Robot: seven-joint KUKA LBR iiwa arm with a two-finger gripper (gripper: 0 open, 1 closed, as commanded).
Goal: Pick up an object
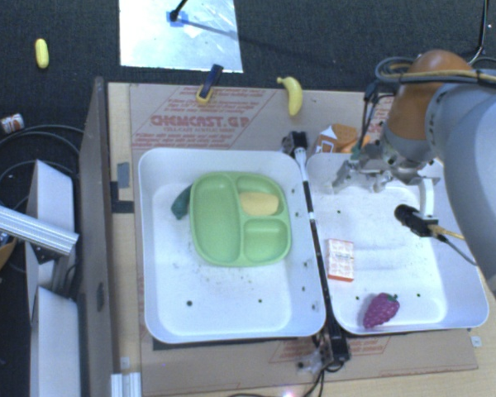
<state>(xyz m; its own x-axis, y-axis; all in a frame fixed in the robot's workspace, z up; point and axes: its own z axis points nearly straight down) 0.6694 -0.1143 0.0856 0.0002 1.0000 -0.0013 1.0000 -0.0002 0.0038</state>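
Two white bins [231, 325] sit side by side. At six o'clock in the right one lies a purple berry toy [381, 309], probably light and bumpy; grip across its middle. Whether the gripper [365, 176], at twelve o'clock, is spread I cannot tell.

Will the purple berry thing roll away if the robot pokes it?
Probably a little. The purple berry looks rounded and bumpy, so it may wobble, not roll far. It lies near the right bin front wall, which would likely stop it. It seems small and light.
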